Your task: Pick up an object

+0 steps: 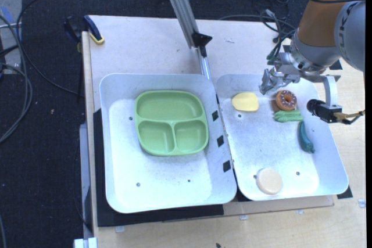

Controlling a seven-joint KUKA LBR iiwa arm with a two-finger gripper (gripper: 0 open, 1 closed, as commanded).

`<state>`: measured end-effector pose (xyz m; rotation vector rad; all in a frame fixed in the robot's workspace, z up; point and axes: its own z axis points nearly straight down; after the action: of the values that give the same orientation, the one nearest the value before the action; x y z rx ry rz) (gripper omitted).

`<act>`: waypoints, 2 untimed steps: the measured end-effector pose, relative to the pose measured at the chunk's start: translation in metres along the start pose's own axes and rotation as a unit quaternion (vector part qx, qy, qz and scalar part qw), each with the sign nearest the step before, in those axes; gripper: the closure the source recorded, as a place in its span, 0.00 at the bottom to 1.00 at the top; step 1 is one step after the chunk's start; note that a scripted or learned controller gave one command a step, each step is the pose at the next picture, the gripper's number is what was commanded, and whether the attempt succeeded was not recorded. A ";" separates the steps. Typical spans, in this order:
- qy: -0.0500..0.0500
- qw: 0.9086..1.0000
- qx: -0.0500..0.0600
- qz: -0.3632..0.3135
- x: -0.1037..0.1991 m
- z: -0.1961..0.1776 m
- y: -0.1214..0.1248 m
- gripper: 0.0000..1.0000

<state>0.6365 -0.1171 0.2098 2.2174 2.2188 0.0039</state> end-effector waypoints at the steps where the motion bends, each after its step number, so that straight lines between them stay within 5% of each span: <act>1: 0.000 1.000 0.000 -0.001 0.000 -0.053 0.001 1.00; 2: 0.001 1.000 0.004 -0.003 0.055 -0.036 -0.010 1.00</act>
<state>0.6258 -0.0624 0.2458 2.2153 2.2306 -0.0013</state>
